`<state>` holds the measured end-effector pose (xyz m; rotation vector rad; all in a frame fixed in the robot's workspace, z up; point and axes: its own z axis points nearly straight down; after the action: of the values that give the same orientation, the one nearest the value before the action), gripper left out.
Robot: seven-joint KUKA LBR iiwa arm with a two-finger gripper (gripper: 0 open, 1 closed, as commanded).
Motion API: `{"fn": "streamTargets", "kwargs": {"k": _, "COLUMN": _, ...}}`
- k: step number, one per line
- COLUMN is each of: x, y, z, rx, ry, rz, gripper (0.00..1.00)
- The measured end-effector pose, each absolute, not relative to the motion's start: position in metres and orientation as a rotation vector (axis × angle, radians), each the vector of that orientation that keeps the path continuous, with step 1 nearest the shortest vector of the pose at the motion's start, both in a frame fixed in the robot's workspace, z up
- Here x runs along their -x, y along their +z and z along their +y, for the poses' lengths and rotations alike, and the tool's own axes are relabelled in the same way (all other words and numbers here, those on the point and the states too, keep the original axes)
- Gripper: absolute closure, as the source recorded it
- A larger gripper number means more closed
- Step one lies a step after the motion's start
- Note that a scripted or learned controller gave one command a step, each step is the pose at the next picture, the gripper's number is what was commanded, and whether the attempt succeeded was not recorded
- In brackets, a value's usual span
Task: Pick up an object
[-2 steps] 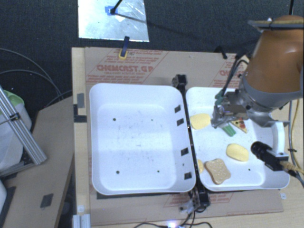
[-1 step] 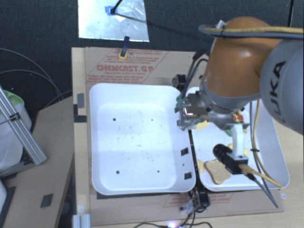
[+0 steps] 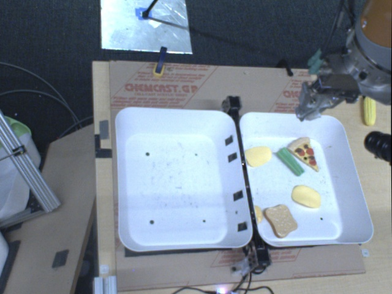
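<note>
Gripper (image 3: 308, 111) hangs over my right bin's (image 3: 352, 164) far rim, its opening impossible for me to judge, nothing visibly held, with the pizza slice toy (image 3: 304, 152) lying just below it inside that bin.

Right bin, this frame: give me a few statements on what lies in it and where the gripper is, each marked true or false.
1. The pizza slice lies in the right bin. True.
2. The slice of bread sits in the left bin. False: it lies in the right bin, near its front edge.
3. The green stick touches the pizza slice. True.
4. The gripper holds a lemon. False: it hovers at the right bin's far rim with nothing between its jaws.
</note>
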<state>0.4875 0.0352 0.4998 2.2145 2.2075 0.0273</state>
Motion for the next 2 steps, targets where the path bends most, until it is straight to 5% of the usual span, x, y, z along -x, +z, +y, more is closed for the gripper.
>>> {"fn": "streamTargets", "kwargs": {"k": 1, "x": -0.486, "y": 0.402, "z": 0.073, "rx": -2.217, "ry": -0.007, "rz": 2.232, "gripper": 1.00}}
{"fn": "streamTargets", "kwargs": {"k": 2, "x": -0.488, "y": 0.418, "z": 0.071, "rx": -2.208, "ry": 0.008, "rz": 2.229, "gripper": 1.00}}
